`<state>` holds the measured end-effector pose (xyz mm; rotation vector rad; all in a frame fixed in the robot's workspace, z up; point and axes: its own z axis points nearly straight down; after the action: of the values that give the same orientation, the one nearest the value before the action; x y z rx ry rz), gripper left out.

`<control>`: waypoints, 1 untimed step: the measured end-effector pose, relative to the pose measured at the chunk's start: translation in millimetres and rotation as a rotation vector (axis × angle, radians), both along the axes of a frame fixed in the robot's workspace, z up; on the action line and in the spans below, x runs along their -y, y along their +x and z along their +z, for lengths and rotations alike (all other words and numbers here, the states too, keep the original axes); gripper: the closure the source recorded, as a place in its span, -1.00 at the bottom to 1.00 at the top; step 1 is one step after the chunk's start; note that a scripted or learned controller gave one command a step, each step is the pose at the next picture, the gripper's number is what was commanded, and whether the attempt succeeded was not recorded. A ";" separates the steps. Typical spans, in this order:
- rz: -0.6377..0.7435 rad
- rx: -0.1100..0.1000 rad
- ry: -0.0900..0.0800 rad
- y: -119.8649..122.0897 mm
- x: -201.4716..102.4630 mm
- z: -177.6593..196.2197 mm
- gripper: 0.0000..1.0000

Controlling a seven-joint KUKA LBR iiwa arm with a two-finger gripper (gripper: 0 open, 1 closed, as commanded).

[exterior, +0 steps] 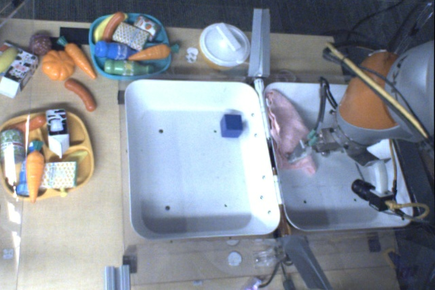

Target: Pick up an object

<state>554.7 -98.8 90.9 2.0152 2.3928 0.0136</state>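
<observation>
The two-finger gripper on the grey, orange-banded arm sits low in the right shallow white bin, right against the crumpled pink cloth; whether it is apart or clamped on the fabric is too small and dark to tell; the cloth lies along that bin's left wall, its lower end partly masked by the gripper; a small blue cube rests alone in the left white bin, well apart from the arm.
</observation>
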 end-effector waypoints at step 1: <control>0.001 0.007 0.000 2.7 -0.9 12.3 1.00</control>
<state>557.4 -97.9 103.2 2.0111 2.3892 0.0209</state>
